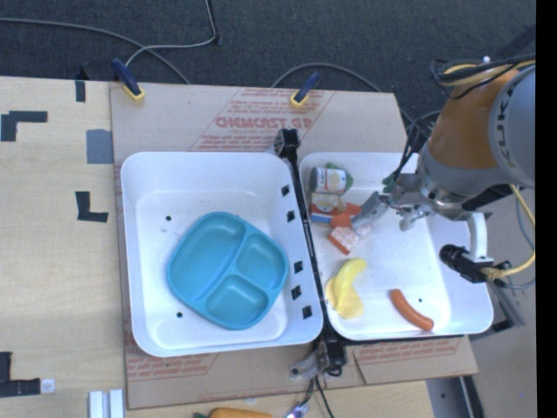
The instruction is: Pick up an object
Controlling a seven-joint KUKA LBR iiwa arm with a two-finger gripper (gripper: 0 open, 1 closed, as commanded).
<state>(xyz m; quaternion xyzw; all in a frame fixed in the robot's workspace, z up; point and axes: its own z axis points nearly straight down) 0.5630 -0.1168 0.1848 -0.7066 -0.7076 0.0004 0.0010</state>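
Observation:
The right bin [435, 273] holds a small can with a green label [330, 179], a red and white carton [345, 233], a yellow banana [345, 287] and an orange sausage [410, 309]. My gripper [388, 217] hangs over the upper middle of this bin, just right of the carton and the can. Its two fingers stand spread apart and open with nothing between them; the left fingertip [369, 211] is close to the carton's upper edge. The grey and orange arm comes in from the right.
A blue divided plate [228, 270] lies in the left bin [139, 233]. Black clips [294, 225] run along the wall between the bins. Blue and yellow clamps [304, 91] grip the cardboard's far edge. Cables hang by the arm on the right.

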